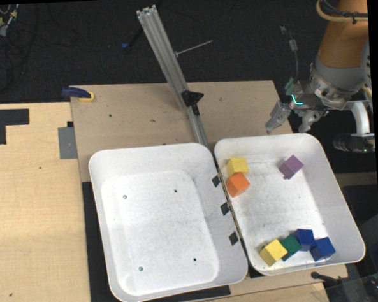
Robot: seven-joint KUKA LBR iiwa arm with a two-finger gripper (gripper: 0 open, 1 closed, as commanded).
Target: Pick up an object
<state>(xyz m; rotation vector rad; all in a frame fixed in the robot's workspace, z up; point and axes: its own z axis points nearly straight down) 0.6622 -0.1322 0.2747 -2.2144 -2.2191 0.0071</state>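
The right bin [335, 189] holds several blocks. A yellow block [237, 166] and an orange block [238, 184] touch each other near its left wall. Toward the far right lies a purple block [291, 166]. At the near edge a yellow block [272, 252], a green block [290, 245] and two blue blocks [313, 244] cluster together. My gripper [292, 120] hangs above the bin's far rim, up and slightly right of the purple block, with its fingers spread and nothing between them.
The left bin [114, 177] sits beside the right one, with black clips [223, 207] along the shared wall. A slanted aluminium bar [171, 68] rises behind the bins. The bench edge and dark floor lie right of the right bin.
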